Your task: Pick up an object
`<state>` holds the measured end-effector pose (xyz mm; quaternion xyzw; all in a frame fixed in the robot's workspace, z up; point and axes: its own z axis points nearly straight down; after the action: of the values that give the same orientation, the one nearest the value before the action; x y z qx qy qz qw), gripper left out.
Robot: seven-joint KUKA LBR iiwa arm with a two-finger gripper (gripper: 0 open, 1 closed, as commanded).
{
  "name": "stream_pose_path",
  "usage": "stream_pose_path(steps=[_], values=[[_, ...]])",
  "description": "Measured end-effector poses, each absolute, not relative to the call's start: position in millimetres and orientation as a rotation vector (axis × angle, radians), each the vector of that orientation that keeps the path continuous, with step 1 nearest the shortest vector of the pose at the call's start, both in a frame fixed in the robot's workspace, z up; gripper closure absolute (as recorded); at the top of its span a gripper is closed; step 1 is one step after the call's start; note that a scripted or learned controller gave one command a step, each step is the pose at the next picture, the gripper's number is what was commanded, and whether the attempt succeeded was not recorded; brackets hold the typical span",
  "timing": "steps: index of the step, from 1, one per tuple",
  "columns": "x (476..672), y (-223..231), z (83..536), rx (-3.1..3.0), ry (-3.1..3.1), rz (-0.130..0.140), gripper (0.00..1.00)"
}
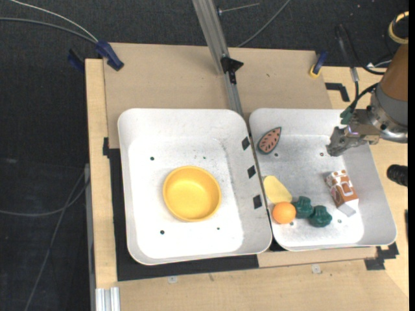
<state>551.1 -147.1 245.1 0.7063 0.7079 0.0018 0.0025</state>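
Note:
My gripper (337, 145) hangs over the right part of the right bin (305, 164), a little above and behind a small brown and white block (342, 188). Nothing shows between its fingers. Near the bin's front lie an orange ball (283, 212), a pale yellow piece (277, 189) beside it and a dark green toy (312, 212). A brown leaf-shaped piece (269, 139) rests at the bin's back left. A yellow bowl (190, 192) sits in the left bin (146, 173).
A metal pole (214, 37) slants from the top down to the gap between the bins. Blue clamps (110, 56) and a yellow clamp (316, 63) grip the wooden bench's back corners. Cables cross the dark floor.

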Motion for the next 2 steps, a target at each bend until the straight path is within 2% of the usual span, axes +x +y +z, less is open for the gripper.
stream_pose_path(steps=[1,2], values=[[574.3,-94.9,255.1,2.21,2.227,0.01,1.0],[592.5,-51.1,243.5,2.213,2.224,0.006,1.0]])
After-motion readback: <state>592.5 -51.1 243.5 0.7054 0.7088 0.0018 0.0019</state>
